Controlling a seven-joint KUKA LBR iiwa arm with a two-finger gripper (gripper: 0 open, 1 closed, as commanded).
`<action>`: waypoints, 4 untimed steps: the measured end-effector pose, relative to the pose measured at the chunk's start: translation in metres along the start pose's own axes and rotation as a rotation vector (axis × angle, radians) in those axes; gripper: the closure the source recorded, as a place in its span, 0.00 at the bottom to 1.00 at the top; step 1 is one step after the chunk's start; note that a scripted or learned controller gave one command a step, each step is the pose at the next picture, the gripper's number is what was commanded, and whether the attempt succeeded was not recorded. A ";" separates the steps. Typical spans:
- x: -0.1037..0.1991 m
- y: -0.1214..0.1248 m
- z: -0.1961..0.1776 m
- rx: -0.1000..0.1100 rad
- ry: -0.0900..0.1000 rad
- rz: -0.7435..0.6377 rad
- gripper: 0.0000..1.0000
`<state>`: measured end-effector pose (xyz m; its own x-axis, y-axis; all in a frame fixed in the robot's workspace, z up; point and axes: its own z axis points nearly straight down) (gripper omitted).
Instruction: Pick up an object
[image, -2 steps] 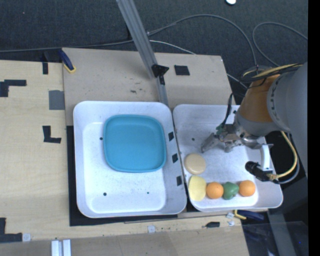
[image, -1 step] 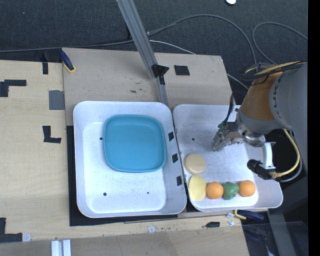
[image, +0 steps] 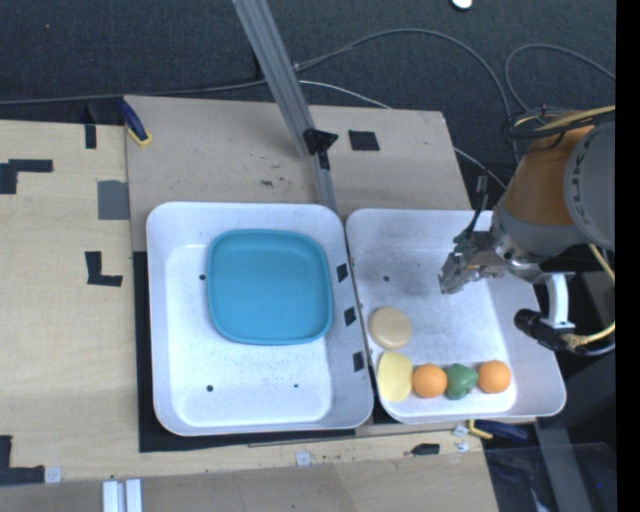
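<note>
The tool hangs over the right bin. Whether it is parted cannot be told. Fruit lines the bin's near edge.

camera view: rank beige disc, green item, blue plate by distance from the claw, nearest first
1. Beige disc: right bin, below-left of the claw.
2. Green item: right bin's near edge, between two orange balls, almost straight below the claw.
3. Blue plate: left bin, well to the claw's left.
</note>
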<state>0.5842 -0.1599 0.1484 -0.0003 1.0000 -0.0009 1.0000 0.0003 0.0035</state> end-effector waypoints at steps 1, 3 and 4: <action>0.007 0.009 -0.054 0.000 0.000 -0.001 1.00; 0.056 0.009 -0.093 0.004 0.002 -0.004 1.00; 0.105 -0.003 -0.100 0.003 0.002 -0.004 1.00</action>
<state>0.5806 -0.0550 0.2482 -0.0043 1.0000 0.0010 1.0000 0.0043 0.0003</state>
